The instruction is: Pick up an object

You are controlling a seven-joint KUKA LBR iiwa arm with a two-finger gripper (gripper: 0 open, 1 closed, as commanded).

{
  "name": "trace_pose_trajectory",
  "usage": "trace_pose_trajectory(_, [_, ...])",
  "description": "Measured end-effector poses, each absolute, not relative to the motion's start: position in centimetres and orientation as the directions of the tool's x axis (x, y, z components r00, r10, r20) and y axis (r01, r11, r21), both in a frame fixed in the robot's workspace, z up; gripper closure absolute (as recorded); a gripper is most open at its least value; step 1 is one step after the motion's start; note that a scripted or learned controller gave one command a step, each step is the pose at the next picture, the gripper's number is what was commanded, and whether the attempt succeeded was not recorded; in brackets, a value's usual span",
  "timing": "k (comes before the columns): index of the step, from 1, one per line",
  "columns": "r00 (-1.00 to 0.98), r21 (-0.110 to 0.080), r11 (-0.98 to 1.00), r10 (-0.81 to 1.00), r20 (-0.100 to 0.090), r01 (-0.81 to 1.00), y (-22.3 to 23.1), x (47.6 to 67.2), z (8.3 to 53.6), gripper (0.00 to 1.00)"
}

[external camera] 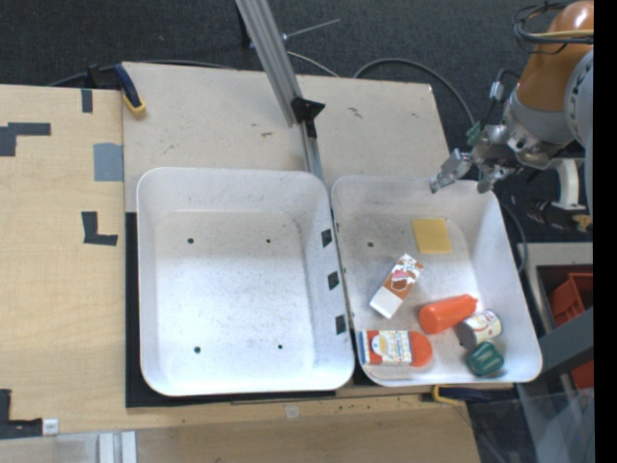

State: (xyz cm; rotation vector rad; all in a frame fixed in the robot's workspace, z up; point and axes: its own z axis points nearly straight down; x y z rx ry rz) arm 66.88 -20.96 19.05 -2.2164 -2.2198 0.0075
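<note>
Hovering over the far right corner of the right bin point(501, 249), the gripper point(463, 177) had its two fingers spread apart, one tip pointing down-left toward the bin's back rim and the other just beside the right wall, with nothing between them. Behind it the grey wrist rose to the right, the orange band point(569, 17) showing near the upper corner of the view, with dark cables looping around it.

Nearest the fingers, in the back half of that bin, lay a flat yellow square point(431, 235), well apart from the tips. Toward the front sat a small white and red carton point(396, 285), tilted on a diagonal. Beside it to the right lay an orange bottle-like object point(447, 313) on its side, and just beside that, near the right wall, a small tin can point(479, 328) also on its side. A dark green round object point(486, 360) rested in the front right corner, close to the can. Along the front wall lay a red and white packet point(396, 347), flat.

The left bin point(154, 258) stood touching the right one, side by side on the pale wooden bench point(48, 287). A slanted metal rail point(275, 51) crossed the top of the scene, ending behind the seam between the bins.
</note>
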Motion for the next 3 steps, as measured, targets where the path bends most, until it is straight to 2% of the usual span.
trace_pose_trajectory(1, [-0.002, -0.008, 0.002, 1.000, 0.001, 1.000, -20.8, 66.1, 12.7, 0.00])
trace_pose_trajectory(2, [-0.003, -0.007, 0.003, 1.000, 0.001, 1.000, -20.6, 66.0, 8.7, 0.00])
trace_pose_trajectory(3, [-0.004, -0.006, 0.004, 1.000, 0.000, 1.000, -20.6, 66.1, 9.8, 1.00])
